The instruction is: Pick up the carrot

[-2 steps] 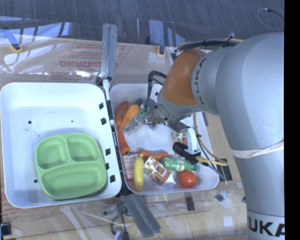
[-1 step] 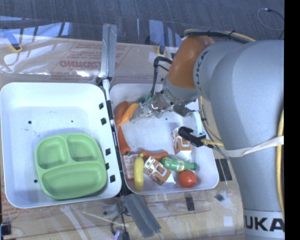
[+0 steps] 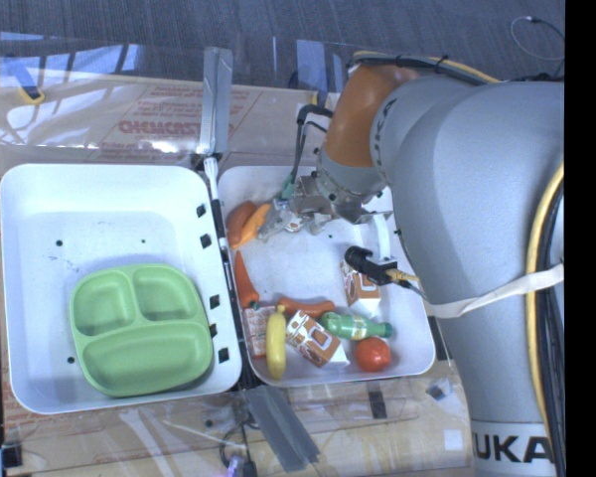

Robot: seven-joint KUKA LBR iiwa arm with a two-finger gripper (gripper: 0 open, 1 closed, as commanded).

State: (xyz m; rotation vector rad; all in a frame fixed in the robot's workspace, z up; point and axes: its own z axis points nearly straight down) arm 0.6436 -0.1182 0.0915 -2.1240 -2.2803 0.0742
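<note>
A stubby orange carrot (image 3: 245, 224) lies in the upper left corner of the right bin (image 3: 417, 311), against its left wall. My gripper (image 3: 286, 217) hangs low over the bin just right of the carrot, close to its pale tip. Whether it touches the carrot cannot be made out. The grey arm with its orange band (image 3: 363, 117) reaches in from the right and hides the bin's upper right part.
A long orange-red piece (image 3: 245, 280) lies along the right bin's left wall. At the front sit a banana (image 3: 276, 344), cartons (image 3: 315, 338), a green bottle (image 3: 359, 327), a tomato (image 3: 373, 354) and a small box (image 3: 361, 286). The left bin (image 3: 40, 217) holds a green divided plate (image 3: 139, 328).
</note>
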